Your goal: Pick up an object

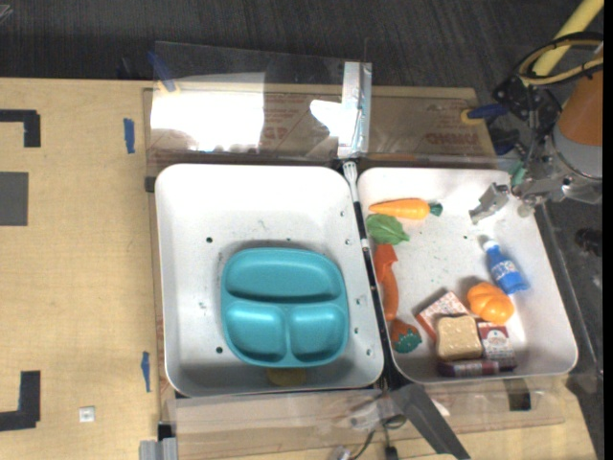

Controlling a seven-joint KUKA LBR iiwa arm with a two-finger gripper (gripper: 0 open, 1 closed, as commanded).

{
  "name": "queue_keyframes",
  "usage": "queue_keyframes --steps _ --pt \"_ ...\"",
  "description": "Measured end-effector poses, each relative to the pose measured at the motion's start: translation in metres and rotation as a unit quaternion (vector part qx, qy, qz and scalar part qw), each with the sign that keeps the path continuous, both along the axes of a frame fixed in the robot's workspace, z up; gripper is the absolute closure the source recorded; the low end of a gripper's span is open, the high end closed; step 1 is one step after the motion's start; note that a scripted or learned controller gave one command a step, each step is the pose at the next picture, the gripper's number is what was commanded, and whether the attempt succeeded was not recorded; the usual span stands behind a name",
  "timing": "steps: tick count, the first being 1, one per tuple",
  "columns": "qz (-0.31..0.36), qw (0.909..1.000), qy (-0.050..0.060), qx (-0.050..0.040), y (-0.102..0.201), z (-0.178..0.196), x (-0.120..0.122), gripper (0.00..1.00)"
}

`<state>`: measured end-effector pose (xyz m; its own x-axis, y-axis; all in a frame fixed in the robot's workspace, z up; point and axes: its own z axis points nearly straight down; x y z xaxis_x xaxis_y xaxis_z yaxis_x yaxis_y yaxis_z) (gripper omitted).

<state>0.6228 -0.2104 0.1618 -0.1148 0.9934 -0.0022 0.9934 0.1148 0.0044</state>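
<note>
Objects for picking all lie in the right bin point(560, 338). Nearest the gripper: blue bottle point(504, 267), long axis running from upper left to lower right, cap end toward the gripper. Just below it an orange pumpkin-like toy point(490, 302), close beside the bottle, contact not resolvable. Beside that a tan block point(457, 335) over red-and-white cartons point(442, 307), with a dark bar point(477, 367) along the near wall. On the bin's left side: carrot point(403, 209) lying roughly horizontal near the far wall, green leaf piece point(388, 228) just under it, long orange-red piece point(387, 278) running down along the divider to a green-and-red item point(406, 338).

Gripper point(490, 202) sits at the bin's far right corner, over the white floor, with nothing between its fingers. Spread of the fingers cannot be read at this size and angle. Arm point(580, 132) enters from the right edge.

Key relation: bottle lies below the gripper in the view, i.e. toward the near wall, a short way off. Judgement: closest candidate; a grasp would need the fingers set across its long axis. Pumpkin so near may be nudged.

Left bin point(182, 209) carries a teal divided tray point(283, 303). Both bins rest on the surface point(67, 257)
</note>
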Motion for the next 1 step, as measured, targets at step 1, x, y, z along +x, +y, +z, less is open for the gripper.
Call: queue_keyframes --steps 1 --pt "0.012 0.9999 0.000 0.0062 -0.0014 -0.0644 -0.0371 0.00"
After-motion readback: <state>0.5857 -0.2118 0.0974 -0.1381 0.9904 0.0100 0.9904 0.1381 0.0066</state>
